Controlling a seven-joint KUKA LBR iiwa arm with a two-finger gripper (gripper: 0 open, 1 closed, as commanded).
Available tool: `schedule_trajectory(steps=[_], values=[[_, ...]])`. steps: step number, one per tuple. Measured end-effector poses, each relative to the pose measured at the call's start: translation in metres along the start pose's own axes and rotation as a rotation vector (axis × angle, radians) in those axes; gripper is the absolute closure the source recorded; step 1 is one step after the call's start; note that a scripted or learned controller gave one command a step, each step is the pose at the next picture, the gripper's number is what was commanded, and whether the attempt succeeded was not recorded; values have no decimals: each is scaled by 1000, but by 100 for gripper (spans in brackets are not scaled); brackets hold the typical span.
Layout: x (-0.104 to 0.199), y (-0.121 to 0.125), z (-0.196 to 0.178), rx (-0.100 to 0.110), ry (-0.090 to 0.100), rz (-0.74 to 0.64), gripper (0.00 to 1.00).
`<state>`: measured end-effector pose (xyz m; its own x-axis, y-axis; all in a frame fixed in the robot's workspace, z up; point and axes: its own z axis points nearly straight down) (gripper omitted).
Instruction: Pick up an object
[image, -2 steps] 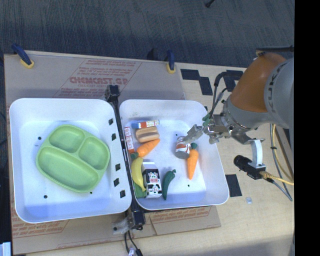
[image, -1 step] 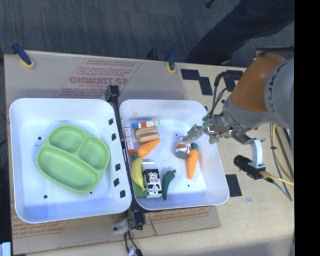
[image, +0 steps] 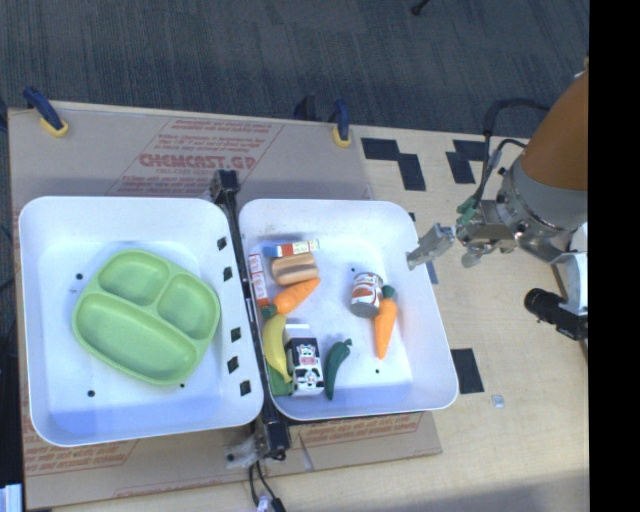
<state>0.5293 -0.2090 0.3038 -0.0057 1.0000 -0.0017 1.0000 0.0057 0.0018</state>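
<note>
1. The arm (image: 560, 140) reaches in from the right, its orange band at the far right edge of the view.
2. The pincer (image: 432, 246) hangs above the right rim of the right bin (image: 425, 330), over the bench (image: 520, 400) edge; nothing is between its fingers, and I cannot tell whether they are spread or closed.
3. The left bin (image: 40, 300) holds a green divided plate (image: 147, 315), lying flat a little left of its middle.
4. In the right bin, a hot dog (image: 294, 267) lies near the far left corner, with a small box (image: 290, 246) just beyond it and a second small packet (image: 256, 277) upright against the left wall.
5. A carrot (image: 297, 294) lies just near of the hot dog, touching it, its tip pointing left.
6. A banana (image: 275, 345) runs along the left wall, near to far.
7. A black-and-white carton (image: 304, 365) stands beside the banana, touching it, at the near left.
8. A green pepper (image: 335, 362) lies just right of the carton.
9. A small can (image: 366, 292) lies on its side near the bin's middle, below and left of the pincer.
10. A second carrot (image: 384, 325) lies just near and right of the can, its leafy end touching it, tip pointing near.
11. Both bins sit on a cardboard sheet (image: 200, 150) with red print, held by clamps (image: 45, 112) at the far edge.
</note>
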Motion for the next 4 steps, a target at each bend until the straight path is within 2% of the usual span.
schedule_trajectory(steps=[1,2,4], values=[[29,-42,2,2,1,-2,0],[36,-27,-8,-1,1,-1,0],[25,-51,-15,-3,0,1,0]])
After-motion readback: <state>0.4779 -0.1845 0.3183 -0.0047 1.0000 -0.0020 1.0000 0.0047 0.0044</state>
